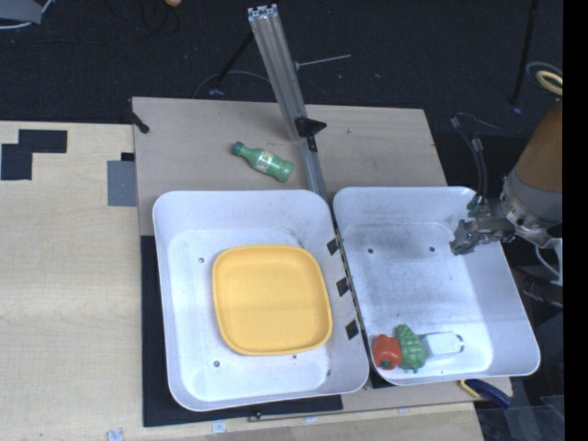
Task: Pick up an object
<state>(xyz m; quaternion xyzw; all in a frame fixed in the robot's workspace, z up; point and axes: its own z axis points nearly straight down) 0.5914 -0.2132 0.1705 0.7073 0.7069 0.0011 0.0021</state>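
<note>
- White plastic bins sit side by side on the bench; the left bin [179, 246] and the right bin [514, 329] touch along their inner rims, where small black clips join them.
- Yellow square plate [272, 299] lies flat in the middle of the left bin, with bare white floor all around it up to the walls.
- Right bin holds a small cluster at about 6 o'clock, close to its near wall: a red object [387, 350], a green object [412, 348] touching it, and a white object [445, 344] just beside the green one.
- From the centre of the right bin up to 12 o'clock, the floor is open.
- Gripper [464, 238] is over the 2 o'clock edge of the right bin, near the rim and well apart from the cluster; I cannot tell how it stands, because it is dark and small.
- Green bottle [263, 162] lies on its side on the bench beyond the left bin, near a slanted metal rail [281, 62].
</note>
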